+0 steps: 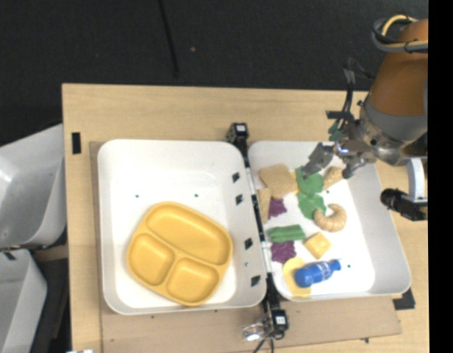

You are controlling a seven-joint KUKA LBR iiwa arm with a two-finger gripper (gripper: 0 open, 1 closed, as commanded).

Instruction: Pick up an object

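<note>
**Over the right bin, nothing lifted**

Pale wood runs under everything — a bench [175,109] carrying two shallow white bins side by side, with dark floor beyond its far edge. Left bin [131,168] holds a yellow divided tray [180,251], three compartments, lying toward the near side. Right bin [373,256] holds the small things: a tan bread slice [278,179] near the divider, a green leafy piece [310,194] just beside it, a croissant [332,218] touching the green's lower edge, a purple bit [276,207] under the bread, a dark green pod [285,234], a second purple cluster [283,251], a yellow cube [317,244], and a blue bottle [317,271] lying on its side on a yellow disc [297,279] at the near edge.

I reach in from the right, orange band up, and my pincer [331,165] sits low at the far part of the right bin, right at the upper edge of the green leafy piece. My fingers look spread apart — one pale pad [313,160] on the left, above the green, the other toward the right. Nothing is visibly between them; the green piece lies on the bin floor.
</note>
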